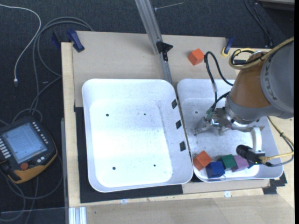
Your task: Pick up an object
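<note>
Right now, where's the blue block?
The blue block sits in the right bin, at its near edge, between the orange block on its left and the green block on its right.

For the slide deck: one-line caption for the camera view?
Gripper low in the right bin, apart from four blocks at its near edge; orange cube on bench.

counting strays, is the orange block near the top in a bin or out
Out. That orange block lies on the bare bench, beyond the far rim of the right bin, touching neither bin.
</note>
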You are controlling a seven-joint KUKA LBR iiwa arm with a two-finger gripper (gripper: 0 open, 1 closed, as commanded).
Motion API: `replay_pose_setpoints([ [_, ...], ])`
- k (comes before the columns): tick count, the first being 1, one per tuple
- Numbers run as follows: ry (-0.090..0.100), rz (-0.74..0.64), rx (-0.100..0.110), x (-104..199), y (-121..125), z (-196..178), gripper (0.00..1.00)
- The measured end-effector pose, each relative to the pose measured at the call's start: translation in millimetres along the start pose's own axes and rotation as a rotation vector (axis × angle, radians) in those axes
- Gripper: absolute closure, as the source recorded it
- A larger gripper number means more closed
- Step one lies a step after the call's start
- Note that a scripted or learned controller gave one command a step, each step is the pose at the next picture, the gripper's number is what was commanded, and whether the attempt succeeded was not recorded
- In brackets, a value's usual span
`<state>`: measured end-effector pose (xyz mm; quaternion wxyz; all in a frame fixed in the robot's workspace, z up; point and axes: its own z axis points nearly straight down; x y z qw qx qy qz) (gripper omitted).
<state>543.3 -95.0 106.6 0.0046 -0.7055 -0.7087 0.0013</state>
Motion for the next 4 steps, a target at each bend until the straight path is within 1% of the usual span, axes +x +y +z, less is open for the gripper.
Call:
replay_pose_setpoints([
  [1, -0.008, 0.004, -0.016, -44, 63, -14, 0.00],
  [2, -0.007, 0.003, -0.014, -65, 99, -24, 0.00],
  [3, -0.007, 0.001, -0.013, -63, 98, -35, 1.00],
  [4, -0.009, -0.002, -0.015, -63, 99, -46, 1.00],
])
